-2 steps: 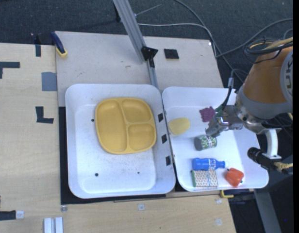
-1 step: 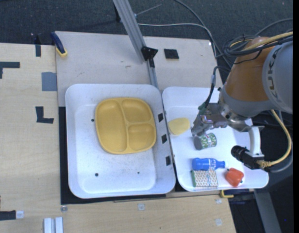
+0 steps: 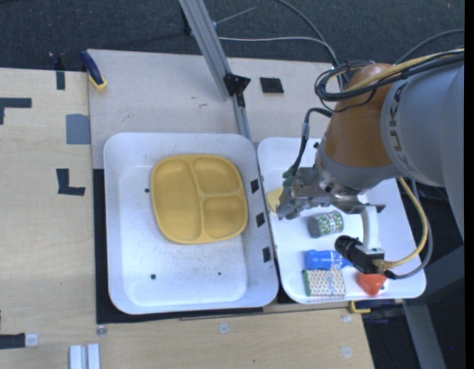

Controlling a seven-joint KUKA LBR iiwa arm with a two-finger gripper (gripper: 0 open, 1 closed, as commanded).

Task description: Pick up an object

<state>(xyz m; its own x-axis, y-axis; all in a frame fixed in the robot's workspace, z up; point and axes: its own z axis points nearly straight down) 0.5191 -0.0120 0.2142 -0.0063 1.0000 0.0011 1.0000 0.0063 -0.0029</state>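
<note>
My gripper (image 3: 292,203) hangs low over the left part of the right bin (image 3: 287,154), its dark fingers pointing down beside a yellow thing (image 3: 273,199) that is mostly hidden under them. Just right of the gripper lies a small green-and-white can (image 3: 327,223) on its side. Nearer the front edge are a blue object (image 3: 322,260), a green speckled box (image 3: 325,283) and a small orange-red piece (image 3: 370,284). I see nothing between the fingers.
The left bin (image 3: 129,283) holds a yellow divided plate (image 3: 198,198). A slanted metal pole (image 3: 210,41) rises behind the bins. The arm's orange band and grey body (image 3: 383,129) cover the right bin's back half.
</note>
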